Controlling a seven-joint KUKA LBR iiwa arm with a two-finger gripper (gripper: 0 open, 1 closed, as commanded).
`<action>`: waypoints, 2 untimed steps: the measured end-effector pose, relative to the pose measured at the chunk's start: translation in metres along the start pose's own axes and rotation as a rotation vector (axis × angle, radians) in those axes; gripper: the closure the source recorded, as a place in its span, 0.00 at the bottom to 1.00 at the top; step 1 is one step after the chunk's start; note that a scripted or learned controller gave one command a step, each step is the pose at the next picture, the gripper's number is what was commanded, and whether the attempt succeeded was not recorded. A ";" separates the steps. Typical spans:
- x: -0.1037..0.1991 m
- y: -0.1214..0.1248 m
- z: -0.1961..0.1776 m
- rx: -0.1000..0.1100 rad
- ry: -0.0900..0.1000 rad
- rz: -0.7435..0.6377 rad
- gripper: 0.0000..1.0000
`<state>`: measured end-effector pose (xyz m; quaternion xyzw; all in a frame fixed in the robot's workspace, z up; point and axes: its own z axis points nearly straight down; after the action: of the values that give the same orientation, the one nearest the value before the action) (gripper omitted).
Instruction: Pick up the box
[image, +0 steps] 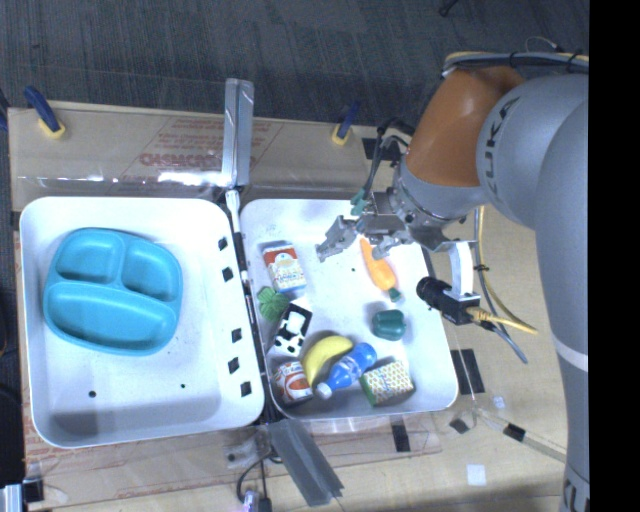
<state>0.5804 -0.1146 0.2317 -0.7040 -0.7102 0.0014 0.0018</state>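
Note:
A small red and white box (284, 268) lies flat in the upper left part of the right bin (432, 352). A second box with a green and yellow pattern (388, 381) sits at that bin's front right corner. My gripper (358, 240) hangs open over the upper middle of the right bin, to the right of the red and white box and apart from it. An orange carrot (380, 270) lies just below and right of the gripper, not gripped. Nothing is between the fingers.
The right bin also holds a black and white patterned item (291, 330), a banana (325, 355), a blue bottle (350, 366), a green leaf piece (270, 300), a dark green round object (389, 323) and a small can (291, 381). The left bin (120, 395) holds a blue divided plate (113, 289).

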 end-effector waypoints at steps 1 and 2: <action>0.066 0.040 0.041 -0.001 -0.002 -0.022 0.00; 0.059 0.022 0.041 0.001 -0.001 -0.015 0.00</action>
<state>0.6016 -0.0550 0.1910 -0.6987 -0.7154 0.0019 0.0017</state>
